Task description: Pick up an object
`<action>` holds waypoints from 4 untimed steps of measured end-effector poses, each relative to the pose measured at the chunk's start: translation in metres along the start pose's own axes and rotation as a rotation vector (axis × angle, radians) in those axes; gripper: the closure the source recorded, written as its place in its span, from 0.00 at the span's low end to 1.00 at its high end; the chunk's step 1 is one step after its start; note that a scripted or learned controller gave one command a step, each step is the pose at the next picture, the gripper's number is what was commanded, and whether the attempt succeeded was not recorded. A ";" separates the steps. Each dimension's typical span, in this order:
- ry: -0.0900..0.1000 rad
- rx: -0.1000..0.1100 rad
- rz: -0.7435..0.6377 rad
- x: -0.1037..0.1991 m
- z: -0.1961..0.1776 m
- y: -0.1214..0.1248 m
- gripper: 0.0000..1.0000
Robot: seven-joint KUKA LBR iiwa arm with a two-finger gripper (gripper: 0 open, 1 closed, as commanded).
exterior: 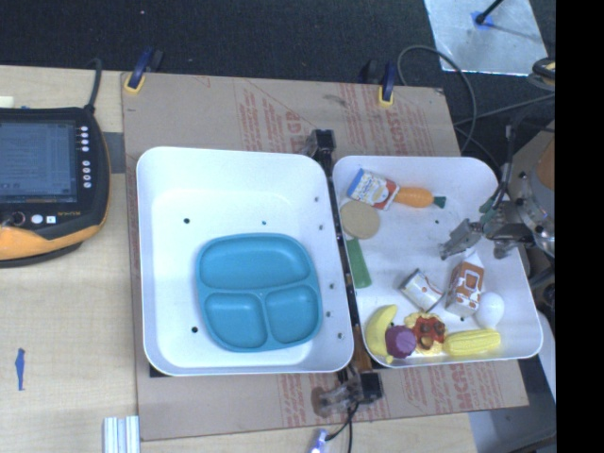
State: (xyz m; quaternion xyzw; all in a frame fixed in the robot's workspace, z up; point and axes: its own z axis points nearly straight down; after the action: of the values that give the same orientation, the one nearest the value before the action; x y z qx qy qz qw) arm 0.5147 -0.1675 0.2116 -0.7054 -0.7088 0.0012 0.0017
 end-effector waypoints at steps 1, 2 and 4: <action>-0.001 0.003 -0.002 0.022 0.117 0.054 0.00; 0.000 -0.002 0.002 0.027 0.119 0.112 0.00; 0.001 0.006 0.003 0.071 0.120 0.141 0.00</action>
State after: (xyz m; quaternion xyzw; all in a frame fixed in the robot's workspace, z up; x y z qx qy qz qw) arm 0.6548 -0.0952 0.0911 -0.7065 -0.7077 0.0032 0.0042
